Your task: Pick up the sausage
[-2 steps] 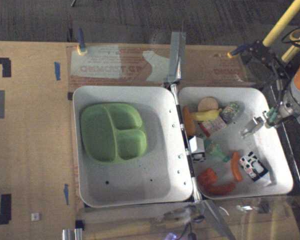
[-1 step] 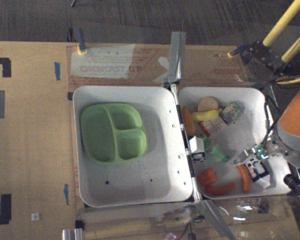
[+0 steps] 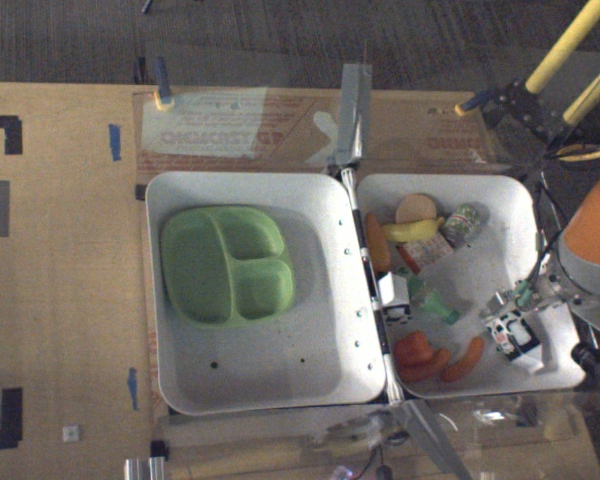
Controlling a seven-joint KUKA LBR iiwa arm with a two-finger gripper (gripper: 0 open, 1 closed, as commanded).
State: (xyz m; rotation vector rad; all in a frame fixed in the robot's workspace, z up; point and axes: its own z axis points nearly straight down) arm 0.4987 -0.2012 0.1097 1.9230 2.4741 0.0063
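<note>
Bench (image 3: 60,268): tan, w/ two white bins side by side. Left bin (image 3: 280,368) holds a green divided plate (image 3: 227,264) in its upper-left part, lying flat. Right bin (image 3: 510,208) holds the clutter.

Arm (image 3: 592,233) comes in from the right edge. Its orange band sits above the bin's right wall, and the grey wrist angles down and left into the bin's lower-right corner. Gripper (image 3: 512,320) hangs low over the bin floor near that corner, pointing left. Claw state: can't tell from this angle.

Sausage (image 3: 462,359): orange-red, slightly curved, lying on the floor of the right bin near the front wall. It is just left of the gripper and below it in view, apart from it and not held. A red piece (image 3: 420,354) lies just left of the sausage.

Rest of right bin, upper half:
- banana (image 3: 412,231) below a tan disc (image 3: 417,209)
- can (image 3: 462,222) tilted, right of the banana
- orange piece (image 3: 377,243) along the left wall
- small box (image 3: 427,252) under the banana
- green bit (image 3: 438,308) mid-bin
</note>
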